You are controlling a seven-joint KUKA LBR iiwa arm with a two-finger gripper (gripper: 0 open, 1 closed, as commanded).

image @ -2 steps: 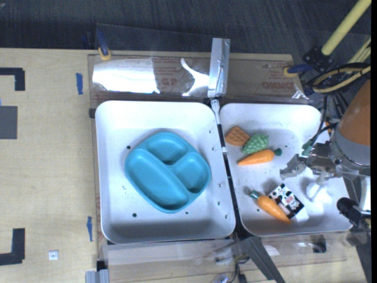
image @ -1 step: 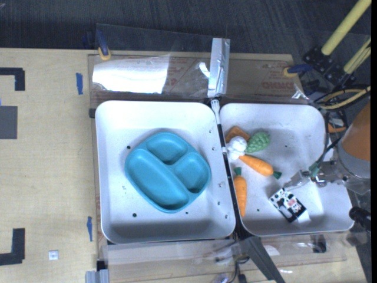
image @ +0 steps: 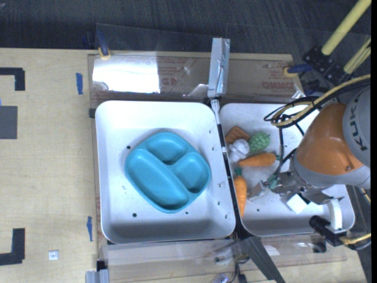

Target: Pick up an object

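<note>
The right bin (image: 294,227) holds a cluster of toy foods along its left side. An orange carrot (image: 257,160) lies across the middle of the cluster, with a green broccoli-like piece (image: 258,141) just behind it. A white piece (image: 238,150) and a brown piece (image: 237,134) sit beside them. A second carrot (image: 240,194) lies against the bin's left wall. My gripper (image: 263,187) hangs low in the right bin, just right of the second carrot and below the first. The arm's orange band (image: 327,143) covers the bin's right part.
The left bin (image: 112,158) holds a blue divided plate (image: 167,171). A clear upright divider (image: 218,69) stands behind the gap between the bins. Black and yellow cables (image: 294,111) loop over the right bin's far edge.
</note>
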